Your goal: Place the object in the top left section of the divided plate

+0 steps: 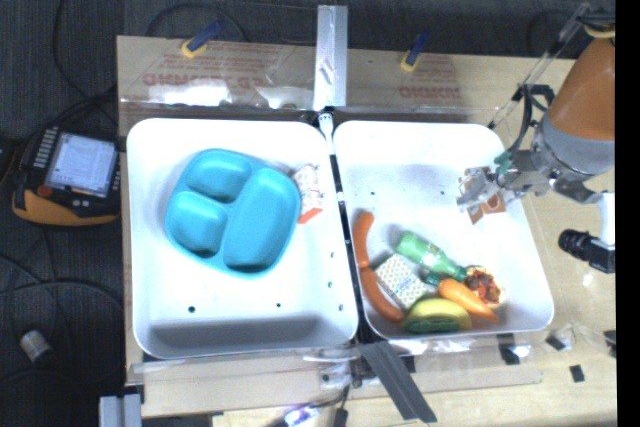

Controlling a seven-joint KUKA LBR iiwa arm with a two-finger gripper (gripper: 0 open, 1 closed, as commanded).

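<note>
camera view: gripper hangs over the right bin, finger state unclear; drop squarely onto one toy before closing.

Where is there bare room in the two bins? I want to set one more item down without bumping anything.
Free: the left bin's floor in front of the blue divided plate, and the right bin's back half, left of the gripper. Crowded: the right bin's front corner, where the hot dog, green bottle and carrot pile together.
</note>
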